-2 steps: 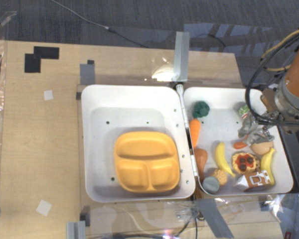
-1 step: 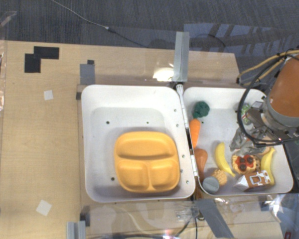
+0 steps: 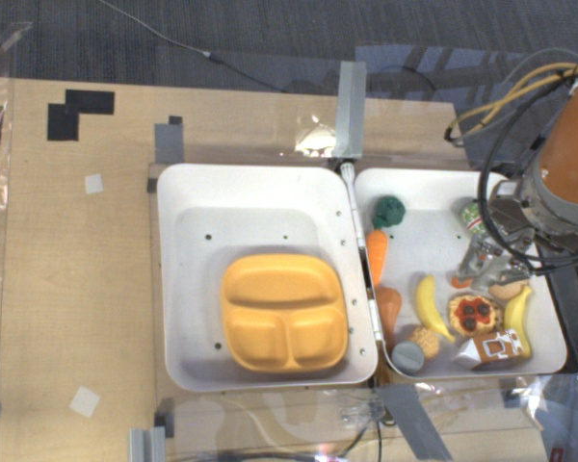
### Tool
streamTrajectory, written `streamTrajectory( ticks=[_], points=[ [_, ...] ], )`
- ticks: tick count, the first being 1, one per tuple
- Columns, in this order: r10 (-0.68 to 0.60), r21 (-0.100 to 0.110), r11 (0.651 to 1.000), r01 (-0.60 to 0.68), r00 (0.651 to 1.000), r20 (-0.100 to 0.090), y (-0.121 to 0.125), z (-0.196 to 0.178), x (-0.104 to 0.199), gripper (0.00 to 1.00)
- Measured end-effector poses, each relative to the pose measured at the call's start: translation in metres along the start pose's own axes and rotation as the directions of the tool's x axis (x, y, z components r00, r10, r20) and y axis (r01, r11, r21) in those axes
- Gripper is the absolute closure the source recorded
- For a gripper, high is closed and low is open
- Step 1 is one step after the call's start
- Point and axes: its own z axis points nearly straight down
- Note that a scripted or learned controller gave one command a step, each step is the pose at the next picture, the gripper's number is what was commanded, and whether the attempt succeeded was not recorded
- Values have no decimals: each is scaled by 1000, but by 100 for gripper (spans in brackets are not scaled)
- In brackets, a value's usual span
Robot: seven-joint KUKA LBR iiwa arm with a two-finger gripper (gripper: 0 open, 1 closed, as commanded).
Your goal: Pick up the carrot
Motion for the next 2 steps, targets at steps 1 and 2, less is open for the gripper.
streamTrajectory(
  ticks=[1,2],
  points=[
    [-405,-3,915,405,915,-1,-4,-8,44,100],
    [-705,-3,710,705,710,2,6,-30,28,100]
  ],
)
